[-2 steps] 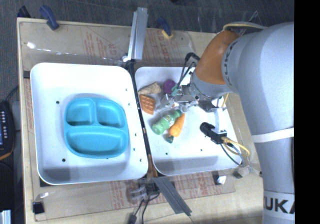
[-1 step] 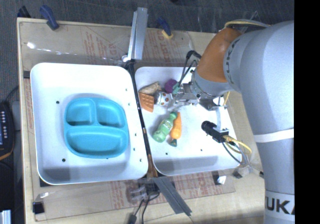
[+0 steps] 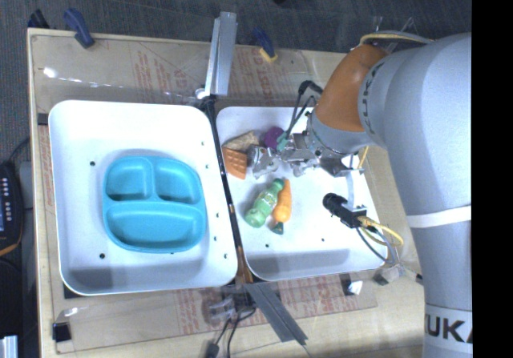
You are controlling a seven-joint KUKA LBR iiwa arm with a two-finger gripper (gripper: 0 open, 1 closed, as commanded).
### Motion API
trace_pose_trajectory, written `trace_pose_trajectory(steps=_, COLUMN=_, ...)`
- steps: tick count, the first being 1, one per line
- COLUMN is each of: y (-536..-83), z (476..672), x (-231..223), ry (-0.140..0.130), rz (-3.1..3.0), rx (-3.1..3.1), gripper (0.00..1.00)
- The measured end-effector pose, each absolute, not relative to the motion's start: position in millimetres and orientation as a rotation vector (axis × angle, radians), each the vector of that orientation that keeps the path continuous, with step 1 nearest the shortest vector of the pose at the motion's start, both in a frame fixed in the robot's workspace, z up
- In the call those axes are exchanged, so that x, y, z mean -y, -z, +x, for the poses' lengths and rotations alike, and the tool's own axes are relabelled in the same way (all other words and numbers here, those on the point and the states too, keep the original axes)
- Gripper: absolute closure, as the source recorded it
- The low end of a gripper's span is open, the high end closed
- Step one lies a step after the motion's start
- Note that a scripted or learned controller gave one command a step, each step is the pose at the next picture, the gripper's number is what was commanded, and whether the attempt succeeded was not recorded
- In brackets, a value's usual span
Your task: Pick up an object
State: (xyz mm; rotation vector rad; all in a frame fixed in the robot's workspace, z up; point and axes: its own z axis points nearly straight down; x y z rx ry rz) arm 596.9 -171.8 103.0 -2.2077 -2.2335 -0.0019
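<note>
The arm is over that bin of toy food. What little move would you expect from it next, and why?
Probably a short drop straight down. The gripper hovers in the right bin above the crowded toys: a waffle, a purple piece, and just below it a green bottle beside a carrot. Nothing visibly sits between its fingers, so lowering onto one seems due.

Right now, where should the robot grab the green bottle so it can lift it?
Probably across the middle of the green bottle, coming straight down. It lies on its side, slanted, with the carrot close against its right, so the gripper should close along the short width, avoiding the carrot.
</note>
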Motion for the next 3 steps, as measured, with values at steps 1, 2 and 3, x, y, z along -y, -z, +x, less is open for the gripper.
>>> trace_pose_trajectory(steps=1, y=-90.6, z=547.5, x=133.6, ry=-0.005, rz=-2.211, rx=2.226, gripper=0.00)
trace_pose_trajectory(steps=2, y=-100.8, z=548.5, x=133.7, ry=-0.005, rz=-2.207, rx=2.231, gripper=1.00)
trace_pose_trajectory(steps=3, y=-277.8, z=563.8, x=141.6, ry=0.000, rz=-2.212, rx=2.231, gripper=1.00)
